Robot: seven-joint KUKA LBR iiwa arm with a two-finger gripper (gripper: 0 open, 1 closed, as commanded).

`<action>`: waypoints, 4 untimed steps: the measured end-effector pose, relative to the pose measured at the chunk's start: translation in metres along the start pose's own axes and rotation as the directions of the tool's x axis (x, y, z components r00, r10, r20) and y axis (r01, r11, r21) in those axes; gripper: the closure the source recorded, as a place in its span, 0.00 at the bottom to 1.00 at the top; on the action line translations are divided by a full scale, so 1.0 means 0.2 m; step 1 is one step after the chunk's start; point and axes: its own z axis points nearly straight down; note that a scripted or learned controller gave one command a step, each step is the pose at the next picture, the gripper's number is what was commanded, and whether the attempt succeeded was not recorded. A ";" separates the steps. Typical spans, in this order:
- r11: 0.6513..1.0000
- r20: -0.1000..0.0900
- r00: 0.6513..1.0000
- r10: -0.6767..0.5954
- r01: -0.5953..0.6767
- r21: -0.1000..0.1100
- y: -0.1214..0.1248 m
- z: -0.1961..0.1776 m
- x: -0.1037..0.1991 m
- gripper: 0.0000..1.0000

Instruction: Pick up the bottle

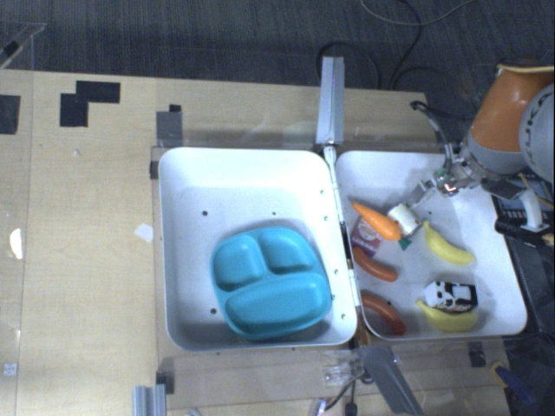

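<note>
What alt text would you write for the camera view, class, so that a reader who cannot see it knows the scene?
Two white bins sit side by side on a bench; the arm's gripper reaches into the right bin beside a small bottle lying among a carrot, two bananas and two sausages. The left bin holds a blue divided plate.

On the wooden surface (87, 258) stand two white bins side by side. The left bin (186, 198) holds a blue divided plate (270, 280). In the right bin (494, 250) lie a carrot (377, 222), two sausages (375, 269) (382, 312) near the left wall, two bananas (448, 247) (448, 319), and a small black-and-white toy (453, 295) touching the lower banana.
</note>
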 end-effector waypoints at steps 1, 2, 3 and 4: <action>0.968 0.002 0.968 -0.251 0.251 -0.001 -0.06 -0.44 -0.05 0.00; 0.954 0.002 0.954 -0.299 0.299 -0.002 -0.08 -0.01 -0.03 0.00; 0.947 0.003 0.947 -0.320 0.320 -0.002 0.06 -0.38 -0.09 0.00; 0.896 0.002 0.896 -0.444 0.444 -0.002 -0.10 -0.01 -0.03 0.00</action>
